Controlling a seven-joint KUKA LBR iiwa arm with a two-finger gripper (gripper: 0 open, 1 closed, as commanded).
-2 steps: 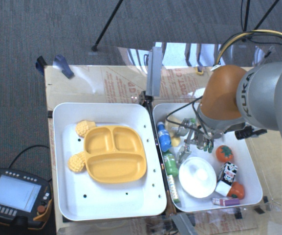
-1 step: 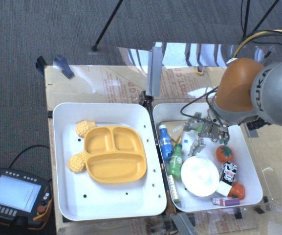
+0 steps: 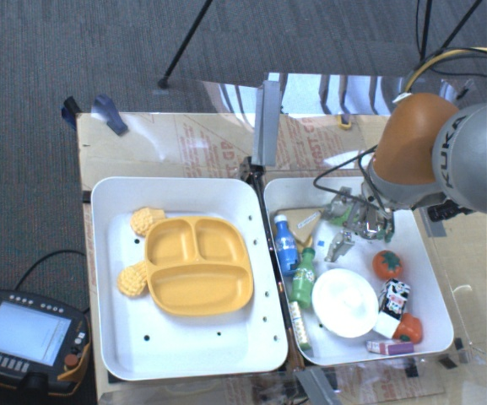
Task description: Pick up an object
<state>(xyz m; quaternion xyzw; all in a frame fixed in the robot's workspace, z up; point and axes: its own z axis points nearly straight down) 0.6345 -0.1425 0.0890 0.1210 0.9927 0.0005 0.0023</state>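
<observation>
White plate lies in the right bin, just below the jaws, which hang apart and empty over the bin's upper middle. Green bottle is nearest, lower-left of them, long axis near upright in view. Arm reaches in from the right, wrist tipped down

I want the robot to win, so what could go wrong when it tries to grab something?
1. The hand hangs over a crowded spot: the blue bottle, green bottle and white plate lie close together, so it might bump one while reaching for another.
2. The bottles lie beside the right bin's wall, which could block a finger.
3. The orange ball looks round and might roll away.
</observation>
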